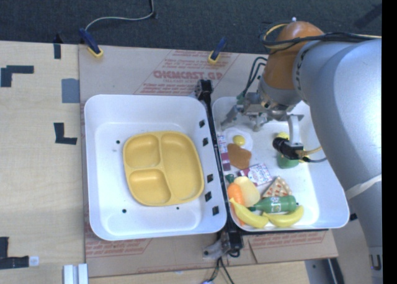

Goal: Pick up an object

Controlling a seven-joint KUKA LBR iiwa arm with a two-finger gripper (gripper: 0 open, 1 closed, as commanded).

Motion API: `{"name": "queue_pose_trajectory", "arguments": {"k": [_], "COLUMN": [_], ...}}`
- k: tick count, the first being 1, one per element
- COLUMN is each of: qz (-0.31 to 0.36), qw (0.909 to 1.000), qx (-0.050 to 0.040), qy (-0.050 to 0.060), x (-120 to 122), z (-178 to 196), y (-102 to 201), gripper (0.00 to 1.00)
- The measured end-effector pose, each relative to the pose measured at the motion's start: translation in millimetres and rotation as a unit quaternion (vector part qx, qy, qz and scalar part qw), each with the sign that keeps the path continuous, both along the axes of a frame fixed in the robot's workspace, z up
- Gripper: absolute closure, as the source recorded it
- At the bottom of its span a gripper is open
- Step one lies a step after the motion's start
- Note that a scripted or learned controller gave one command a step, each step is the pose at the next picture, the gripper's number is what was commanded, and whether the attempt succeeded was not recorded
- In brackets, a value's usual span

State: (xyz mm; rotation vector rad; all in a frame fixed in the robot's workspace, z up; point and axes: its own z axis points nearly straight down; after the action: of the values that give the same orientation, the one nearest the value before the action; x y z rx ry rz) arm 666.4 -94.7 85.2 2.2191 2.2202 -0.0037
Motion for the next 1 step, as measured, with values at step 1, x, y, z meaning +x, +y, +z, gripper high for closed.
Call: {"name": "queue_pose_trajectory", "arguments": {"k": [1], "qz": [0.000], "qw": [1.0000], "qx": [0.0002], "qy": [0.000], "x": [1.9], "z": [0.0], "y": [0.2], "gripper": [0.00]}}
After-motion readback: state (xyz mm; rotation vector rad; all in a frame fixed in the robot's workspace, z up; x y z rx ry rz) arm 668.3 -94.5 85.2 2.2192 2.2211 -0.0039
